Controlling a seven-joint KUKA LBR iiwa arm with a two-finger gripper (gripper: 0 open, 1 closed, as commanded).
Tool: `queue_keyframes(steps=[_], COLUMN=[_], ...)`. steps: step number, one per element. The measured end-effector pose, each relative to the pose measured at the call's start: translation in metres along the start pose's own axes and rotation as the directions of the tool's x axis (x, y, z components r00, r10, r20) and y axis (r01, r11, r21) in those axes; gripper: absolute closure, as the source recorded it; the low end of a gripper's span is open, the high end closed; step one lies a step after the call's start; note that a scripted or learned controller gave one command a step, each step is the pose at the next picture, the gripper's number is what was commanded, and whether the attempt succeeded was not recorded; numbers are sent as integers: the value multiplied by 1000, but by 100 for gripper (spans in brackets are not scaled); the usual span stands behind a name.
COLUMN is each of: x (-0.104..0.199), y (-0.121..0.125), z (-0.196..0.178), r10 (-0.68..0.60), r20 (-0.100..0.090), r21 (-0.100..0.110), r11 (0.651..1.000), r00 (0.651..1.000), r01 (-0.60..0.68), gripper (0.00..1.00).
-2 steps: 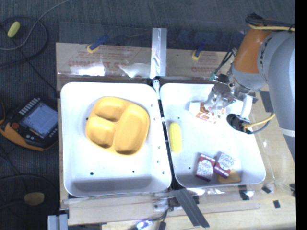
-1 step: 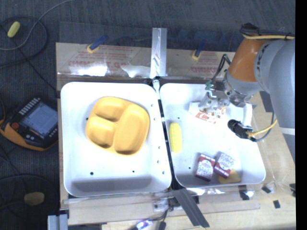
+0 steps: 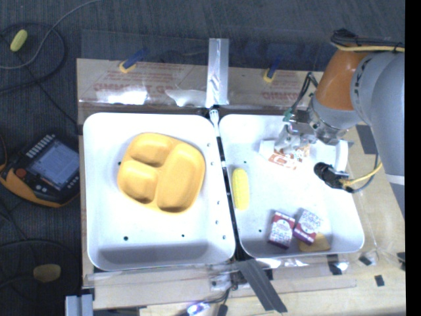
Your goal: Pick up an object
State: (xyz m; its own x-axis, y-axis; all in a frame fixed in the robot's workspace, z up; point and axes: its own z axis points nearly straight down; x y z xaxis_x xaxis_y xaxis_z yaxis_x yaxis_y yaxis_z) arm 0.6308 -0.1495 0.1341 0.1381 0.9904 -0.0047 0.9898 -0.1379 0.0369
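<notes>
The arm comes in from the right, with its orange band above the far right corner of the right bin. The wrist bends down and to the left, so the gripper hangs low over the far part of that bin, near its far edge. Just under its tip lies a flat white packet with red print; the gripper looks to touch it or nearly so (the metal parts hide the contact). I cannot tell if the gripper is open or closed, and I see nothing held.

In the same bin, a yellow bar lies along the left edge, about at the middle. Two small dark red boxes sit side by side near the front edge, towards the right corner.

The left bin carries a big yellow tray near its centre.
</notes>
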Motion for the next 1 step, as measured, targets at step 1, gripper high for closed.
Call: queue_keyframes(steps=[1], x=[-22], y=[-79], z=[41], r10=[-148], r20=[-8], r21=[26], r11=[989], r00=[989], r01=[148], gripper=[100])
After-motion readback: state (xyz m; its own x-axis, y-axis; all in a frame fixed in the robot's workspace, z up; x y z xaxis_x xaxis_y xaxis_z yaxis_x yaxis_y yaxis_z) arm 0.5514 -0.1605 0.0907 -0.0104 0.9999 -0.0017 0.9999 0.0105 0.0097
